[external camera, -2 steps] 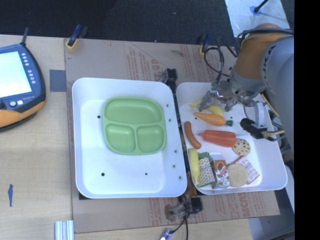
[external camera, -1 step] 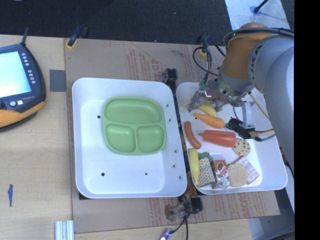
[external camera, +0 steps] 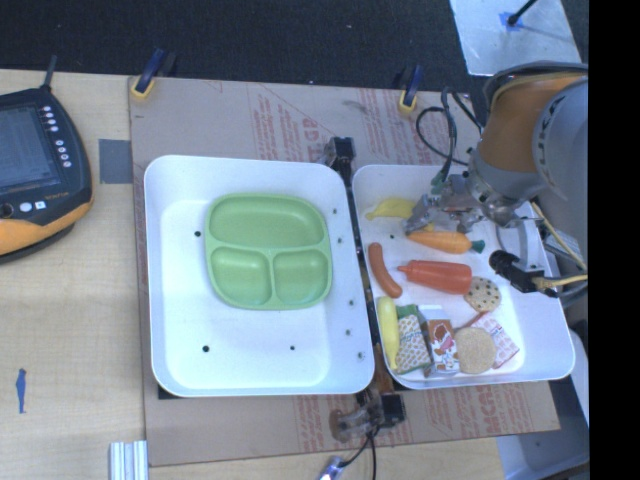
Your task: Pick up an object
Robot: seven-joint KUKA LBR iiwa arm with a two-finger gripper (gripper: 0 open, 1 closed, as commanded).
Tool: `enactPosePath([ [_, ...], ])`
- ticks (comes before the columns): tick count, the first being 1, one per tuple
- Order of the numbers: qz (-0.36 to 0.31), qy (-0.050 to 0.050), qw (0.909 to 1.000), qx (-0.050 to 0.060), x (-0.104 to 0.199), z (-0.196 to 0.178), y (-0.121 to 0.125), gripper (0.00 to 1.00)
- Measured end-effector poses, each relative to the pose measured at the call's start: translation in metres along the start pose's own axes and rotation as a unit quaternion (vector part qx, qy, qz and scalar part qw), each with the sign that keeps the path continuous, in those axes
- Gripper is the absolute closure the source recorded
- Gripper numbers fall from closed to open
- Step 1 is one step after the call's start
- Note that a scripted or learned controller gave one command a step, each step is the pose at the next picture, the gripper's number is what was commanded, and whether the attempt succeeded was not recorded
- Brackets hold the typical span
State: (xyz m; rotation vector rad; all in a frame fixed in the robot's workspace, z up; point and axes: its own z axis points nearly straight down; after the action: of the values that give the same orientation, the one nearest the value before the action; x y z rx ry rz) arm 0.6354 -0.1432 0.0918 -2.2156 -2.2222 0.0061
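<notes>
Nearest in the right bin [external camera: 560, 353] lie small packets and a round cookie [external camera: 475, 349], beside a yellow corn cob [external camera: 387, 333]; none of these is touched. Farther in, a sausage [external camera: 384, 270] and a red pepper [external camera: 437, 275] rest loose on the bin floor. Beyond them the gripper [external camera: 447, 211] is low over an orange carrot [external camera: 440, 239], with a banana [external camera: 392, 208] just left. Whether its jaws are spread or closed cannot be told, and nothing appears lifted, so the pick looks still to be made. The left bin [external camera: 170, 268] carries a green tray [external camera: 268, 250].
</notes>
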Motion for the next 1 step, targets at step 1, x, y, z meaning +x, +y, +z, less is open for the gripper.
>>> enactPosePath([
  [1, 0.0, -0.001, 1.0, 0.0, 0.0071, 0.0002, -0.0247, 0.0],
])
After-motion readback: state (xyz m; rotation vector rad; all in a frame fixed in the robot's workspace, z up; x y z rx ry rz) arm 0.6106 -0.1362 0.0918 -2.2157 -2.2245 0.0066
